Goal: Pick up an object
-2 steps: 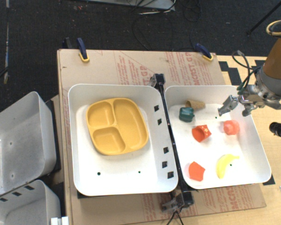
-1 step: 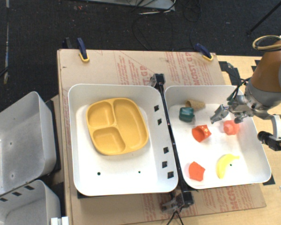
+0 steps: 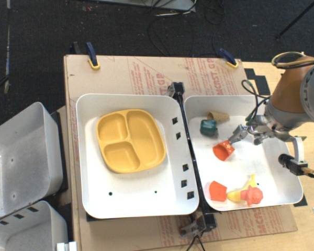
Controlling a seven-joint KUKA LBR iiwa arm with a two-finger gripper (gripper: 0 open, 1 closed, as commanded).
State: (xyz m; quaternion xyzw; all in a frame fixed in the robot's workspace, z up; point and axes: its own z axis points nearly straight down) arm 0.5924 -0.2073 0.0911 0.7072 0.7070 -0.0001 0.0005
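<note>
The red cup point(image 3: 223, 150) lies on its side mid right bin point(image 3: 282, 187), touching my gripper point(image 3: 239, 135). I judge the fingers narrow beside it, not closed on it. Nothing is lifted yet, so grasping and raising remain. The yellow tray point(image 3: 131, 140) sits in the left bin.

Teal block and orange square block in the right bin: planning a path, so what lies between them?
In the camera view, a small red-orange cup lies between the teal block and orange square block.
</note>
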